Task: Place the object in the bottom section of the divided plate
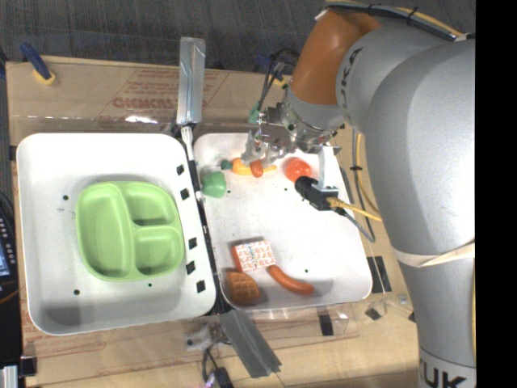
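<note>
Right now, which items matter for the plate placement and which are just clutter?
Job:
green divided plate in the left bin
gripper over the yellow and orange toy

Lying about:
green toy
red-orange toy
sausage
waffle
patterned box

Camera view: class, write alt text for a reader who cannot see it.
A grey arm's tool reaches into the right bin, over toy food at its far edge. A green plate sits in the left bin.

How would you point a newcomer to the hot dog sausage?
Look in the right-hand bin, at its near edge. The sausage lies there, right of the waffle and below the red-and-white patterned packet. It alone is long, thin and orange-red.
</note>
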